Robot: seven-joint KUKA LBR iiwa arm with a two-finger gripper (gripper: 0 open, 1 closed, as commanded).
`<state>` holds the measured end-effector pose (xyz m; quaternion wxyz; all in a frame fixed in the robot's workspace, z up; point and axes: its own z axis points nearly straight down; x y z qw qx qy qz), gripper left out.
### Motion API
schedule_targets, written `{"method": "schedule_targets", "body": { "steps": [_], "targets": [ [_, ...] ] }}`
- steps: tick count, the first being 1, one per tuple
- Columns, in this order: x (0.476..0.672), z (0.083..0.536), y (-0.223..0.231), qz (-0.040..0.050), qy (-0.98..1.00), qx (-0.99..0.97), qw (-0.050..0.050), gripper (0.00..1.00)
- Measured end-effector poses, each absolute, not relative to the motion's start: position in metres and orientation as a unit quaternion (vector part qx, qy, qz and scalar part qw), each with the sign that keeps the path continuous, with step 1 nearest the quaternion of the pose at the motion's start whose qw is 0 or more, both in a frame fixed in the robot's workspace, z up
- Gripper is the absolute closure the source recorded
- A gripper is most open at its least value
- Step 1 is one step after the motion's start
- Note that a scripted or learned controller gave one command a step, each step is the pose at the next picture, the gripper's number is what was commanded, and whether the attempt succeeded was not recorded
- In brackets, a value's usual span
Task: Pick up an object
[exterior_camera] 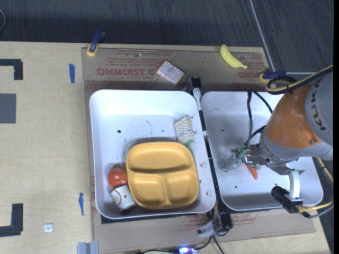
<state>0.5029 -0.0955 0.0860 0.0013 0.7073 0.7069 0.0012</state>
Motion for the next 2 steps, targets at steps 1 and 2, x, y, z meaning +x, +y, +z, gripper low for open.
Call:
{"method": "schedule_targets", "body": {
  "steps": [1, 2],
  "targets": [
    [0.504, 0.096, -0.095, 0.0026, 0.707, 0.708, 0.003, 1.0],
    [0.489, 0.185, -0.022, 0.0006, 0.708, 0.707, 0.0, 1.0]
  ]
}}
